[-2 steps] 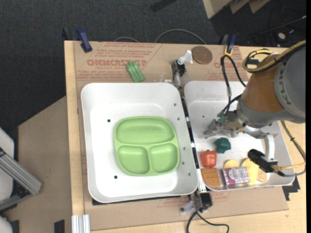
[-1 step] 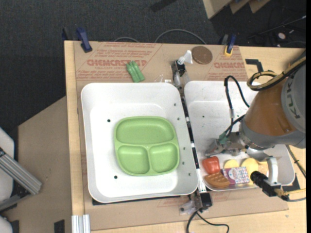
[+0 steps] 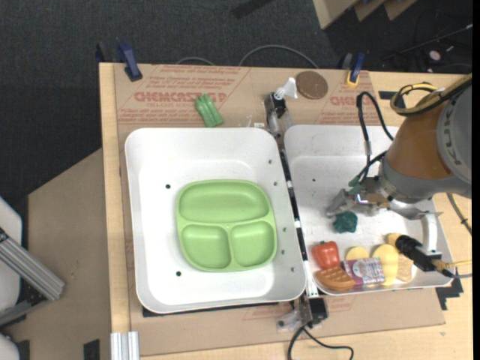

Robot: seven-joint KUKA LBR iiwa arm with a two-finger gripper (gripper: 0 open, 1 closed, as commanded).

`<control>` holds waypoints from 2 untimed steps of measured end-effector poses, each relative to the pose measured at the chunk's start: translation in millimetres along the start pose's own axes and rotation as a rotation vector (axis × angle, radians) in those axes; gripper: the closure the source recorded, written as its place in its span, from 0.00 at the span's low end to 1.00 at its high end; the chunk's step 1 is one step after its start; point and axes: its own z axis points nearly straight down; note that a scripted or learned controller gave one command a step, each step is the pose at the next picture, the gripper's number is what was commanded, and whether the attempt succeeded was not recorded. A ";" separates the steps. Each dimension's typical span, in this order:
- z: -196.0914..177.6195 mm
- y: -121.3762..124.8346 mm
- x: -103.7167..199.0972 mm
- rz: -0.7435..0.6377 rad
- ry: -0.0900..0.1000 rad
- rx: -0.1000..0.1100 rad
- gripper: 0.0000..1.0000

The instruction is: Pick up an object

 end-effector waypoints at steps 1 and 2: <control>0.3 -20.0 38.0 -0.002 0.006 0.008 0.00; -10.5 -18.5 35.7 0.000 0.003 0.003 1.00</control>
